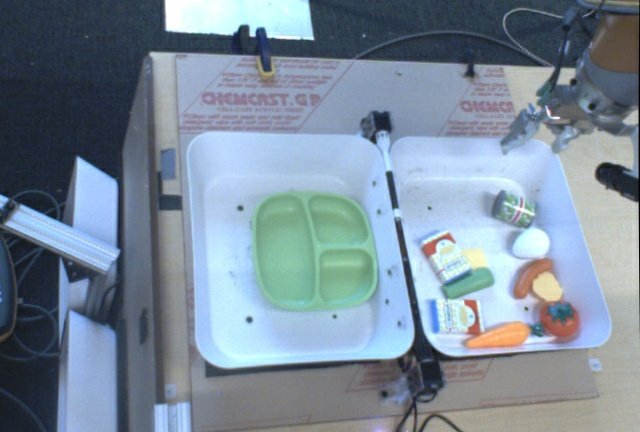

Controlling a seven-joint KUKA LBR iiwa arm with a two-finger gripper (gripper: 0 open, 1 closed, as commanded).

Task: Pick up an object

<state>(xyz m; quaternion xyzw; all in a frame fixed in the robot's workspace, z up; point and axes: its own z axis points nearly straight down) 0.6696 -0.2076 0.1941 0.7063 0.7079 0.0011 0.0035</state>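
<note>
The hand (pixel 540 126) is held with its fingers apart and nothing between them above the far rim of the right bin (pixel 455 175), presumably ready to descend, while the can (pixel 514 209) is left lying nearest inside that bin.

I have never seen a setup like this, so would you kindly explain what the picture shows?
One fixed camera looks down at a slant on a bench with two shallow white bins. The grey robot arm enters from the right; its two-finger gripper is open above the right bin's far edge, holding nothing. The left bin holds a green divided plate. The right bin holds toy food: a can, egg, carrot, tomato, and small boxes.
</note>
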